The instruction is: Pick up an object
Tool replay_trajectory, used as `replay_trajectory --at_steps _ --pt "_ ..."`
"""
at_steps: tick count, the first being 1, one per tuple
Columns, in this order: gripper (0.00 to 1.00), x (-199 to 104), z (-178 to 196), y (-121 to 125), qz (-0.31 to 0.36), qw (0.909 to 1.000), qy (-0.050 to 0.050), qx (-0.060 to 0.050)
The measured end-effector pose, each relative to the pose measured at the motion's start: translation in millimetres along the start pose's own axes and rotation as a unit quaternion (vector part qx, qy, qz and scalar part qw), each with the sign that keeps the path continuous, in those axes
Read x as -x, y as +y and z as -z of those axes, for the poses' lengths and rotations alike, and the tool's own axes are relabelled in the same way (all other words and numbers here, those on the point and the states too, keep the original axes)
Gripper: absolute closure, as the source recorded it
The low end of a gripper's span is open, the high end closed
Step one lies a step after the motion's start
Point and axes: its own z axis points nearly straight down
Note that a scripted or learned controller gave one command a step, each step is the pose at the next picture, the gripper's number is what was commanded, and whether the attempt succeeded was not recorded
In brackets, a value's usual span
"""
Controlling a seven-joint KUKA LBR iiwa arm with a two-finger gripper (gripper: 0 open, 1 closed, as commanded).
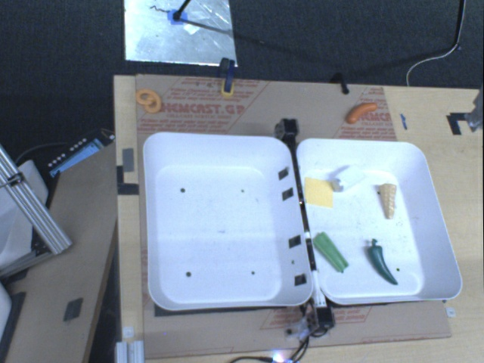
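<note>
Hand state can't tell; right bin [435, 225] holds 5 candidates, so I'd go for the green block [330, 251] at 7 o'clock, descending straight with jaws across its narrow width.

You see smooth white plastic bins [219, 146], a matt pale wooden bench [128, 225], and a shiny foil-like sheet [178, 21] far left.

The left bin [219, 225] has lots of room. In the right bin [423, 225], the cheese slice [318, 193], green pepper [330, 251], dark chili [381, 263] and cone [388, 200] sit well apart.
</note>
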Motion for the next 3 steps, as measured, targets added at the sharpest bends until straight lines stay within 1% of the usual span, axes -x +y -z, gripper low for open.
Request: replay_trajectory --at_steps 1,2,3 --pt "0.00 0 0 0 0.000 1.0000 0.000 0.000" --pt "1.00 0 11 1 0.002 1.0000 0.000 0.002" --pt "0.00 0 11 0 0.002 1.0000 0.000 0.001"
